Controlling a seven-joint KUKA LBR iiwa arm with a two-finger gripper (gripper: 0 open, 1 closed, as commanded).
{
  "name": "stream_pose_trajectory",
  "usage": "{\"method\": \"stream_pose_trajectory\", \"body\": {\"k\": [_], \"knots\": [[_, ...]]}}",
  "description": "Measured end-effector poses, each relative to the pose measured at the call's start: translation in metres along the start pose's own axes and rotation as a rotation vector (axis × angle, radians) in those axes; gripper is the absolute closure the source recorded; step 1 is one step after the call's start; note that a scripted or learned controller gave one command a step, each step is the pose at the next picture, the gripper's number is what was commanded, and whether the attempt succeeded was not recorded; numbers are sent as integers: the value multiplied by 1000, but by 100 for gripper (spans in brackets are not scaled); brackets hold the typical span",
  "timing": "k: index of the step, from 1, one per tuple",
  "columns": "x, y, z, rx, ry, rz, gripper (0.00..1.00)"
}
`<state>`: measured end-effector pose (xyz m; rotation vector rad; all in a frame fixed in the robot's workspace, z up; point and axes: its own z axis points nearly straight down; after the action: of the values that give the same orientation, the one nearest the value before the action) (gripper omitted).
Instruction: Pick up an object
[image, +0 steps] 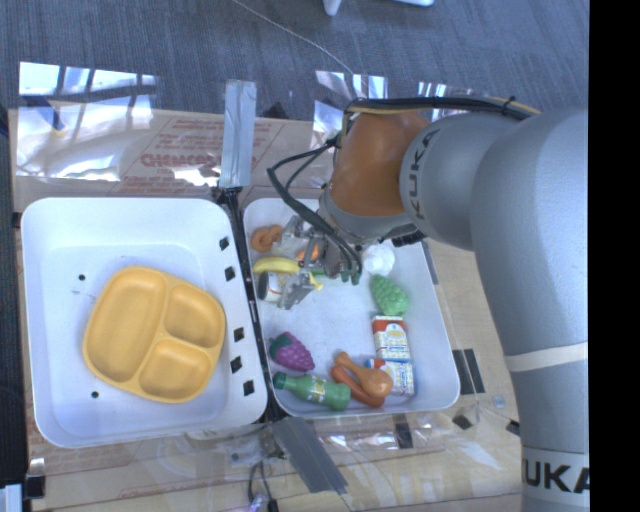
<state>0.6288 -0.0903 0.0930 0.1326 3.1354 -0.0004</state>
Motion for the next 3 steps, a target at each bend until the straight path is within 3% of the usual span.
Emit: {"method": "stream_pose_trajectory", "body": {"k": [1,2,3], "knots": [[0,0,0,0,0,0,0],[27,-74,-79,3,-6,73,0],[-10,-43,2,5,4,231,0]]}}
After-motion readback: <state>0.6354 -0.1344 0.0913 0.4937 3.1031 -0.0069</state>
